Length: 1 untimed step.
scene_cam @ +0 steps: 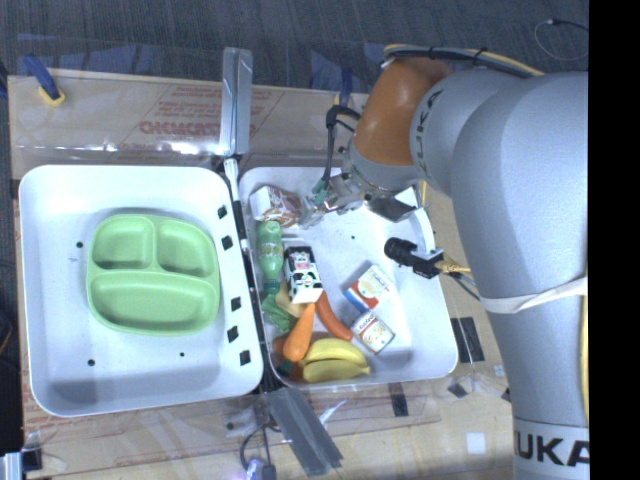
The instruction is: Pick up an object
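The right white bin [425, 313] holds several objects. My gripper [322, 200] hangs low over the bin's far left corner, right beside a clear-wrapped brownish packet [278, 206]; whether they touch is unclear. Along the bin's left wall lies a green bottle [269, 250], and next to it a small black-and-white carton [302, 274]. Nearer the front lie an orange carrot [298, 336], a yellow banana [333, 360] and an orange-and-white carton [371, 291].
In the left bin [50, 268] rests a green divided plate [155, 273]. The grey arm [500, 168] covers the right bin's far right side. A small box [376, 334] sits by the banana. Bare floor [355, 248] shows at the bin's middle.
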Motion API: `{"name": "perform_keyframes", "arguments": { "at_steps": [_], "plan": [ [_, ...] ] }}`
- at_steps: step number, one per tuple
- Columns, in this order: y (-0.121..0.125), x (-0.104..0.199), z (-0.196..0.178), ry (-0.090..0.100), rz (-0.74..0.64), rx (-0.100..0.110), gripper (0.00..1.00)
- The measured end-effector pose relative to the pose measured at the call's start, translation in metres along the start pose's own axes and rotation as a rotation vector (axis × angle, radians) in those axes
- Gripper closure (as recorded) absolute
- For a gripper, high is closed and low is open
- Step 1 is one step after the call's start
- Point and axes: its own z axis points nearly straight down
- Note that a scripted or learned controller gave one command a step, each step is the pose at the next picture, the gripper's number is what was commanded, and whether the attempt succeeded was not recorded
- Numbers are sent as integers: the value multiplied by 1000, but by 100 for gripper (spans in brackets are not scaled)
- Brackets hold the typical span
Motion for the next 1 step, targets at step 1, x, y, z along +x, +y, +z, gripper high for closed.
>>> {"name": "perform_keyframes", "arguments": {
  "at_steps": [1],
  "plan": [
    [0, 0, 0, 0, -1, 0, 0]
  ]
}}
